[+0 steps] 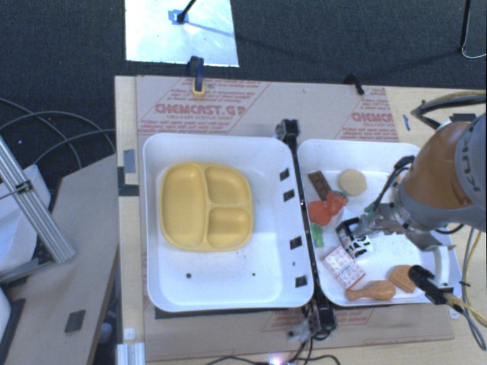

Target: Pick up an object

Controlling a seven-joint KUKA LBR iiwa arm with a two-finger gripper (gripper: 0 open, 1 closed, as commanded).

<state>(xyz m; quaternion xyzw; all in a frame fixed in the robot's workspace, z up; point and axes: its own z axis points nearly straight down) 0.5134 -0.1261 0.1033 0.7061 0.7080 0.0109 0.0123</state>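
My gripper (354,238) hangs low over the middle of the right bin (380,154), reached in from the right on the grey arm with its orange band (449,166). Just left of it lies a red object (327,207) with a small green piece (316,234) below that. A pink and white packet (342,266) lies right under the gripper's front side. A brown bar (318,182) and a round beige cookie (351,181) sit further back. A tan drumstick (370,290) and an orange-brown pastry (402,277) lie at the bin's front.
The left bin (175,147) holds a yellow compartment tray (205,206). A black divider with clips (298,204) runs between the bins. Cardboard (251,101) lies under both bins. Cables trail at the right edge.
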